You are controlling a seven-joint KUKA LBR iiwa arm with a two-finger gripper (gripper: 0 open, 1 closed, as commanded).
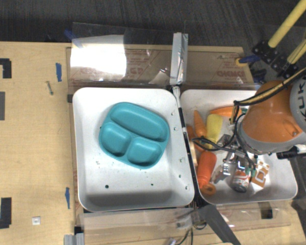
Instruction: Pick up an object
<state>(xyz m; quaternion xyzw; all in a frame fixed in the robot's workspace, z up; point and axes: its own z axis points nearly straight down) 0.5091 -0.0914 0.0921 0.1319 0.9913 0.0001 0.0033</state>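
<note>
My gripper [228,166] hangs low inside the right bin [285,190], under the arm's orange band [268,119]. It sits among a heap of small items. Just left of it an orange carrot [206,171] lies lengthwise. A small silver can [239,180] and an orange-and-white carton [260,175] lie right below the gripper. A second carrot [199,124], a yellow block [214,127] and an orange piece [222,111] lie further back. The wrist hides part of the heap.
The left bin [86,137] holds a teal divided plate [134,134]. A metal divider [177,60] and clear plastic sheets stand behind the bins. Yellow-handled tools [290,19] lean at the top right. Bare wooden benchtop [25,137] stretches to the left.
</note>
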